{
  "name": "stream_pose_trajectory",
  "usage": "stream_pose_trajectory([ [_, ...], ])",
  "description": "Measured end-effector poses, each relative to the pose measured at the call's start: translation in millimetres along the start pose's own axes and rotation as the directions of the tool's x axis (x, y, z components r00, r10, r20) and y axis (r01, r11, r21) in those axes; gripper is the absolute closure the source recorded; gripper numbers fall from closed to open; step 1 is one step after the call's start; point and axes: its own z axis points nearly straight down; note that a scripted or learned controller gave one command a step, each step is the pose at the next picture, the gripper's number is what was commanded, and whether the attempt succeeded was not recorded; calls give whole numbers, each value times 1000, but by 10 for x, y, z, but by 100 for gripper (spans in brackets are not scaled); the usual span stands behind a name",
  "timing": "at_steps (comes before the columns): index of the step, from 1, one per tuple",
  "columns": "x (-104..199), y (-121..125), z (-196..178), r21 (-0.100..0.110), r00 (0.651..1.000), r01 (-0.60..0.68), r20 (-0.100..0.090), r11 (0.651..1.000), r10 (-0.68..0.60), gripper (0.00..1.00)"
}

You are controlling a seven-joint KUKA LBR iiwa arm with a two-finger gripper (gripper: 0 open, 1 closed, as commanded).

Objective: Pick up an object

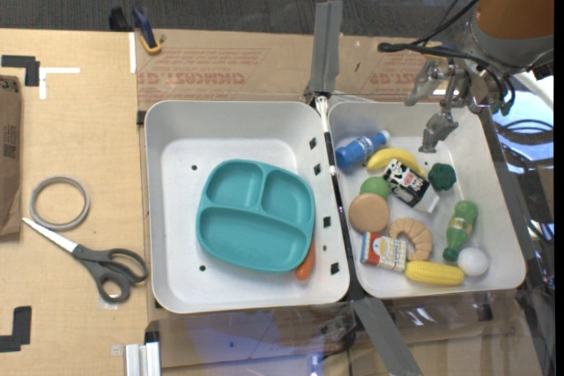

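In the right bin (pixel 504 277), toys are crowded toward 6 o'clock: corn (pixel 434 274) at the near wall, a croissant (pixel 412 233) above it. Open floor is left at 12 o'clock, where the gripper (pixel 436 133) hangs. Whether its fingers are spread cannot be told; nothing is seen between them. The banana (pixel 393 159) lies at their 8 o'clock.
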Motion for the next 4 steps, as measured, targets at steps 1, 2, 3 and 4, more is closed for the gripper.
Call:
stream_pose_trajectory([
  [1,322,-88,1407,0,984,-177,-2,984,177,0],
  [2,292,221,1556,1,967,-254,-1,967,254,0],
  [3,619,183,1554,1,932,-362,-1,932,362,0],
  [4,171,70,1553,1,912,-411,1,912,411,0],
])
